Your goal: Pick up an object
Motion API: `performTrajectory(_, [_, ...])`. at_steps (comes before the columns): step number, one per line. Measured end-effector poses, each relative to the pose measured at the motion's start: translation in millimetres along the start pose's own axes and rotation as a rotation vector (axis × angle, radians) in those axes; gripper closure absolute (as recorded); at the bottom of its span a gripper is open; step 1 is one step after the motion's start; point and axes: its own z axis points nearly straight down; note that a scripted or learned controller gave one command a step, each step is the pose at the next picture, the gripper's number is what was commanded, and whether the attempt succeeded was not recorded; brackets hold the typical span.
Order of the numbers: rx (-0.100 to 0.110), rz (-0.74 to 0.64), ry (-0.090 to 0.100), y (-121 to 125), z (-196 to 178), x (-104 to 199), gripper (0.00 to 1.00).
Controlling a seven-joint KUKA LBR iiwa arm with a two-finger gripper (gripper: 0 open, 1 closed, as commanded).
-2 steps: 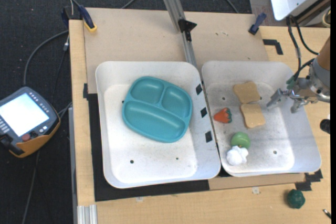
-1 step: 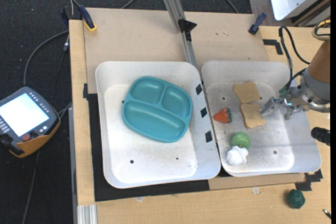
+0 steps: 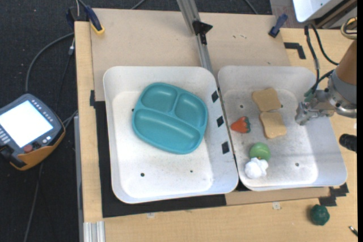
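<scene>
Risk lies in aim; gripper (image 3: 307,112), jaw state impossible to tell, hovers just right of two toast pieces (image 3: 270,112); a descent here probably strikes bare right bin (image 3: 323,161) floor

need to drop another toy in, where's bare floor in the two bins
Left bin: a bare strip along the near wall, below the teal plate. Right bin: bare near-right corner, right of the green ball and white toy. Crowded: the right bin's middle, with two bread slices and a strawberry, gripper alongside.
</scene>
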Motion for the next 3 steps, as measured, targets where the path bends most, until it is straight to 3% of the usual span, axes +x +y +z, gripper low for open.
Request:
performTrajectory(1, [-0.005, -0.001, -0.003, 3.9, -64.7, -2.5, 1.0])
performTrajectory(2, [-0.003, -0.001, -0.002, 5.2, -96.3, -2.6, 1.0])
performTrajectory(3, [0.002, -0.005, 0.003, -3.4, -105.4, 52.8, 1.0])
